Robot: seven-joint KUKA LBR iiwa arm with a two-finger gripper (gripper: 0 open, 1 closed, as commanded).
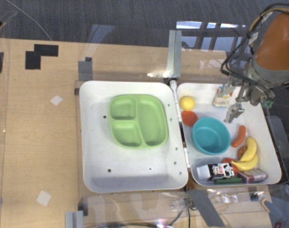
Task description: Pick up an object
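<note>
While the gripper hovers, perhaps empty, the sausage lies just below.

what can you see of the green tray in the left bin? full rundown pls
The green tray is a light green divided plate with rounded corners, plastic by its look. It has three compartments: two smaller ones on its left half, one long one on its right, all bare. It lies flat and right way up near the middle of the left white bin, turned slightly askew to the bin's walls. It rests on the bin floor, apart from the walls, and nothing else touches it.
</note>
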